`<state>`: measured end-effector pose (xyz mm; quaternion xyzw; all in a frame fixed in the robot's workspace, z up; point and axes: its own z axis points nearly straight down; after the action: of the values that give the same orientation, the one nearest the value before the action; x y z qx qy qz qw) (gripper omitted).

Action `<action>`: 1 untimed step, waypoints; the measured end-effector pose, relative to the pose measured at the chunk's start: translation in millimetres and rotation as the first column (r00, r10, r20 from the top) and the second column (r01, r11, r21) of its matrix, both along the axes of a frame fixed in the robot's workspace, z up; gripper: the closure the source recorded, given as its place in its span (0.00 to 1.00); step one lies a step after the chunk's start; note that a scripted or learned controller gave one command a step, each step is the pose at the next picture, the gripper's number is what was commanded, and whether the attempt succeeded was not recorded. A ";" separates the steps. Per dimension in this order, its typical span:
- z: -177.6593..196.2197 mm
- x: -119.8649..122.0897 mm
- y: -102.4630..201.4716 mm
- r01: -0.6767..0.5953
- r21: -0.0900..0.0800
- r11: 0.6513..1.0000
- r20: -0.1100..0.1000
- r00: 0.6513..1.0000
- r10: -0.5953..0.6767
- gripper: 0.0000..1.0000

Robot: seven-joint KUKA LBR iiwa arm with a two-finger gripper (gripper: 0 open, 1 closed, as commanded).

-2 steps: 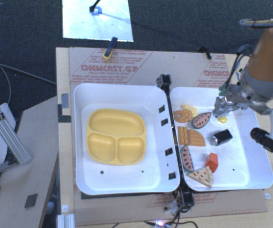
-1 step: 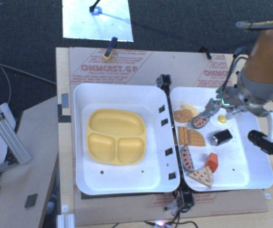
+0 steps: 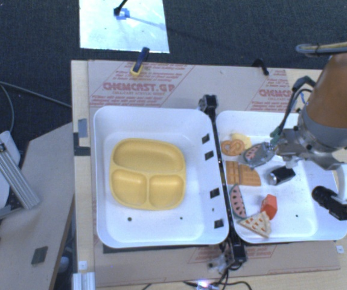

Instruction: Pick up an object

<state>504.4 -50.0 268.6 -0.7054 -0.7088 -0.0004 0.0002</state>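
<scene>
Worktop [image 3: 221,83]: 2 white bins, side by side.
Left bin [image 3: 104,162]: 1 yellow tray [image 3: 148,173], 3 compartments.
Right bin [image 3: 300,222], your pick candidates, 8 items:
- 1 pretzel [image 3: 232,147]
- 1 watermelon slice [image 3: 238,202]
- 1 yellow chunk [image 3: 241,139]
- 1 orange cracker [image 3: 244,175]
- 1 pizza wedge [image 3: 256,224]
- 1 grey-pink oval item [image 3: 256,154]
- 1 red-orange piece [image 3: 270,206]
- 1 small black item [image 3: 280,175]

Pincer [image 3: 277,146]: 1, over right bin's upper middle, just right of oval item. You cannot tell whether spread or pressed together. Contact with oval item unclear.
</scene>
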 end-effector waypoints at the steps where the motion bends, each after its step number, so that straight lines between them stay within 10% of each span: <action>1: -118.1 -21.3 -35.9 0.009 -0.001 1.000 -0.012 1.000 -0.009 0.00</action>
<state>483.1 -85.9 150.4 -0.7085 -0.7057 0.0039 0.0040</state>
